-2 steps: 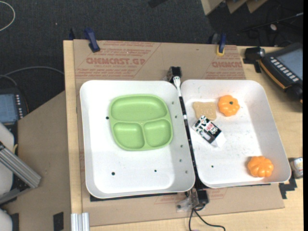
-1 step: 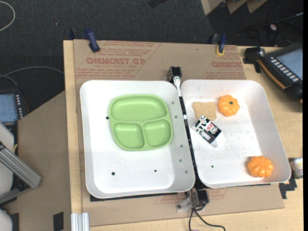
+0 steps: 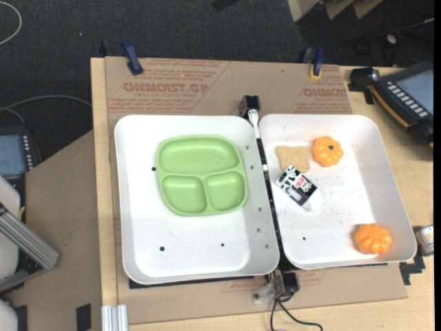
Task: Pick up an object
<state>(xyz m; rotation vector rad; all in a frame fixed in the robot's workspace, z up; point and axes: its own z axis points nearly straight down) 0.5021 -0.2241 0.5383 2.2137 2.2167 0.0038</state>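
Orange pumpkin (image 3: 373, 238) is lying well apart from other things in the right bin (image 3: 393, 178), inviting a straight descent, though the end effector's state is something one cannot tell.

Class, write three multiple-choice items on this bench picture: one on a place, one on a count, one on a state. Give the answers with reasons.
1. Where does the green tray lie?
A. left bin
B. right bin
C. on the bench outside the bins

2. How many orange pumpkins are there?
A. one
B. two
C. three

3. How is the tan cracker placed?
A. standing on edge
B. lying flat beside the far pumpkin
C. inside the green tray

Answers:
1. A, it sits in the left bin.
2. B, a far pumpkin and a near pumpkin, both in the right bin.
3. B, it lies flat on the bin floor.
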